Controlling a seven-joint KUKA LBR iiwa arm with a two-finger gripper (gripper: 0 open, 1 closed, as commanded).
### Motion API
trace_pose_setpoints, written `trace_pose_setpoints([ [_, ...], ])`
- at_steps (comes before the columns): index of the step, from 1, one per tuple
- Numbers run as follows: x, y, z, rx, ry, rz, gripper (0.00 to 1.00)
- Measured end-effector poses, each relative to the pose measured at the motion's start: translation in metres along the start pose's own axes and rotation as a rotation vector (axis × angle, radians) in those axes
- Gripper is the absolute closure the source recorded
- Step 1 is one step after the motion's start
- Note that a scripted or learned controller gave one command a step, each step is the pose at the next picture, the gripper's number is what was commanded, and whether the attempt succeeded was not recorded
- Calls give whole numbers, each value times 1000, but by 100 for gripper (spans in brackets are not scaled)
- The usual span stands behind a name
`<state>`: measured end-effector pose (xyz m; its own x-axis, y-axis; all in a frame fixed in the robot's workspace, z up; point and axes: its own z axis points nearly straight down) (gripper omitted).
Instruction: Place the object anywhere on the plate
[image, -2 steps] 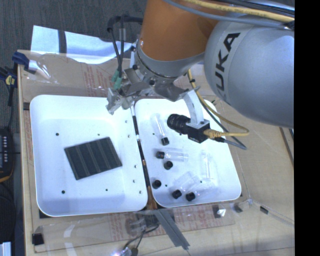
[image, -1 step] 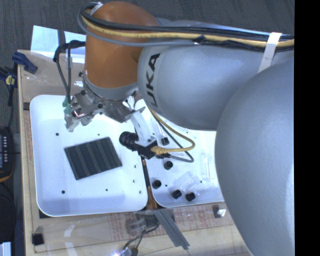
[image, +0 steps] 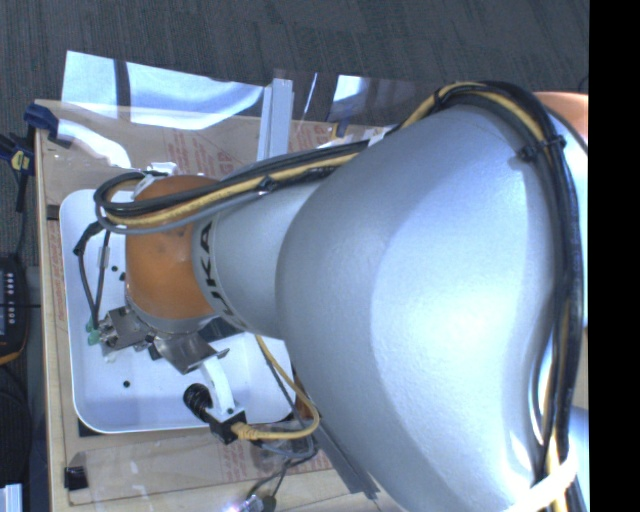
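The big grey metal arm (image: 420, 290) fills the right and middle of the camera view, its broad rounded body sweeping in above and to the right of the gripper, with a bundle of black and yellow cables (image: 300, 165) strapped along its upper edge. Next comes the shallow white plastic bin (image: 75, 300), which lies beneath and around the gripper, its left wall and rounded lower left corner showing clear of the arm. The orange band (image: 165, 250) of the wrist sits directly above the gripper, circled by a loop of the dark cable. Below the band, the grey metal gripper (image: 120, 335) hangs over the left part of the bin floor; whether it is open or closed cannot be told, as its mounting and the wrist cover it from above. A small white bracket with a black round fitting (image: 205, 395) juts out to the gripper's lower right. The object to be placed and the plate cannot be made out.
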<state>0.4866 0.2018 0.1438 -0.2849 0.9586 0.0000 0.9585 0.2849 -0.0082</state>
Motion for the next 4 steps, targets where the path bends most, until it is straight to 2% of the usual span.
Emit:
trace_pose_setpoints([
  [1,-113,-35,-48,-9,-1,-289,100],
  [2,-49,-5,-35,-6,0,-27,100],
  [3,-89,-8,50,-9,2,-100,100],
  [4,-79,38,34,-4,3,524,100],
])
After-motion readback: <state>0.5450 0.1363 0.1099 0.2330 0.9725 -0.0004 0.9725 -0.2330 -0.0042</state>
